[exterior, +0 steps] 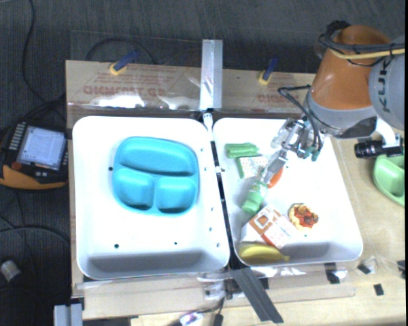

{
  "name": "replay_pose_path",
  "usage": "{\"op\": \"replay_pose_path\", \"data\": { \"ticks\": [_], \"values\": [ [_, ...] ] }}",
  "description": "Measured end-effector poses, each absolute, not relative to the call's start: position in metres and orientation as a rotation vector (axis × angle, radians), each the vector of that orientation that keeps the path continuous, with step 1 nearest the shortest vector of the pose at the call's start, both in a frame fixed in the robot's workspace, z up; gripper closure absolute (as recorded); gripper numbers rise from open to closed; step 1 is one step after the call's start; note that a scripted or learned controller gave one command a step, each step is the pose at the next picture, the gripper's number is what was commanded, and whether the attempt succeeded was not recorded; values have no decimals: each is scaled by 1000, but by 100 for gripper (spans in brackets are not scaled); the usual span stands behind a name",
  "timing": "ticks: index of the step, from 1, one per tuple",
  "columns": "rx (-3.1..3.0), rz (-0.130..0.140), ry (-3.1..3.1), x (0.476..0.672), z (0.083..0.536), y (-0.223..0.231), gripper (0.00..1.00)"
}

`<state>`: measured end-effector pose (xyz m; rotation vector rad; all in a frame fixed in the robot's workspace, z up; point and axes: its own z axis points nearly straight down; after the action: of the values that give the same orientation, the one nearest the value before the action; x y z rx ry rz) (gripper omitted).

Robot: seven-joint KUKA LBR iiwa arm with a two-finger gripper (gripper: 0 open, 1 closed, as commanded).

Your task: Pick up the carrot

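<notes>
gripper (279,160) low in right bin (340,202), likely descending for grasp | fingers: could not tell apart or together | carrot (277,176) orange sliver just beside gripper tip, above green bottle (253,197), partly hidden | nothing visibly clamped | blue tray (154,174) in left bin (95,243), well apart, so no obstruction

You see two bins (88,250) of smooth, glossy white plastic. The blue divided tray (154,174) looks like glossy moulded plastic. The arm's orange band (343,60) has a satin sheen. The backboard (143,83) looks like matt brown cardboard under clear, shiny film
</notes>
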<state>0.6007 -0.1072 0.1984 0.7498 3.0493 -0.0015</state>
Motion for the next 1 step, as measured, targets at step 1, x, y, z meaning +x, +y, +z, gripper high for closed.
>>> {"op": "replay_pose_path", "data": {
  "ticks": [1],
  "values": [
    [749,0,3047,602,208,-107,100]
  ]
}}
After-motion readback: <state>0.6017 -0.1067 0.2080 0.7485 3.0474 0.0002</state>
